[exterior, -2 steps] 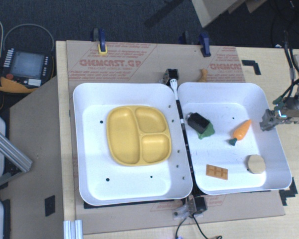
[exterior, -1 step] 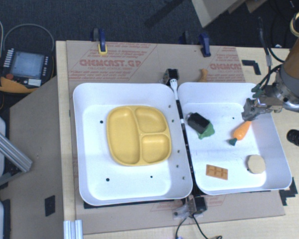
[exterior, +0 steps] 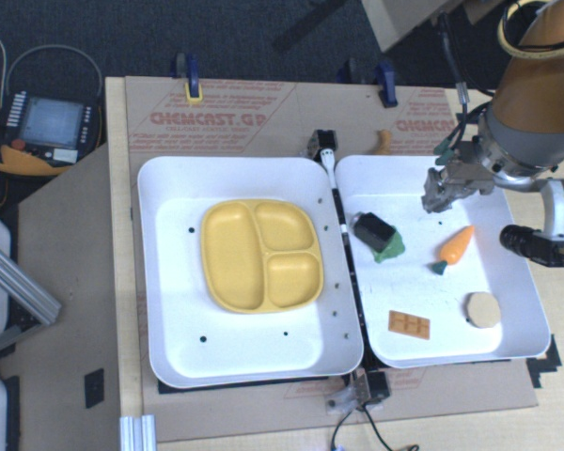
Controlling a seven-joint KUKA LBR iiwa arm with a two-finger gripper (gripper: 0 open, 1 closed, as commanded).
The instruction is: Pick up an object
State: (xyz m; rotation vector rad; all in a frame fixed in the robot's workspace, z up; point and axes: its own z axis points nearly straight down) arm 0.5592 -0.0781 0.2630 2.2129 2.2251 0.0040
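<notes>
The gripper (exterior: 439, 195) hangs over the far part of the right bin (exterior: 517, 346), carrying nothing — whether it is released or clenched I cannot tell. This looks like the approach: the carrot (exterior: 456, 245) lies just near of it, so the next move is a short descent. The sponge (exterior: 377, 235), cracker (exterior: 409, 324) and cookie (exterior: 483, 309) lie apart; the yellow plate (exterior: 260, 254) fills the left bin (exterior: 160, 252).
</notes>
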